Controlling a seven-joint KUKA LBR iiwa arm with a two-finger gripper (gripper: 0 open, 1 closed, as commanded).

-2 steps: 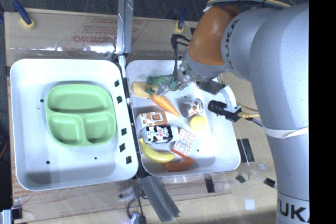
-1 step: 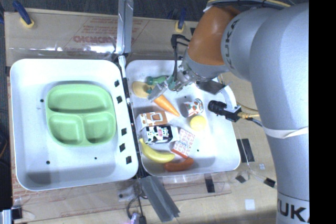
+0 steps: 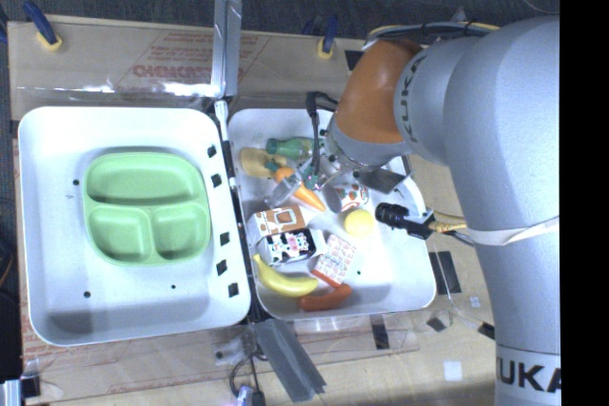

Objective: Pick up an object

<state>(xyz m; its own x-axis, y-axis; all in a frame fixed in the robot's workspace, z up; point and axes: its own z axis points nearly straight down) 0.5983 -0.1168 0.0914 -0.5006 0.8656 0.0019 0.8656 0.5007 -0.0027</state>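
Observation:
My gripper (image 3: 318,174) is low in the right bin (image 3: 409,285), under the orange band of the wrist. It hovers over a cluster of toys: an orange carrot (image 3: 305,197) just below it, a green bottle (image 3: 288,147) to its upper left and a pale yellow piece (image 3: 253,161) further left. A small white and orange can (image 3: 354,197) stands right beside it. Nearer the front lie a yellow lemon (image 3: 359,222), a brown-and-white box (image 3: 280,221), a black-and-white box (image 3: 288,245), a red patterned box (image 3: 334,260), a banana (image 3: 284,280) and a red sausage (image 3: 325,299).
The left bin (image 3: 48,204) holds a green divided tray (image 3: 146,206). A ridge with black clips (image 3: 225,223) separates the two bins. The big grey arm (image 3: 495,157) covers the right side of the bench. Blue clamps (image 3: 43,26) pin the cardboard at the back.

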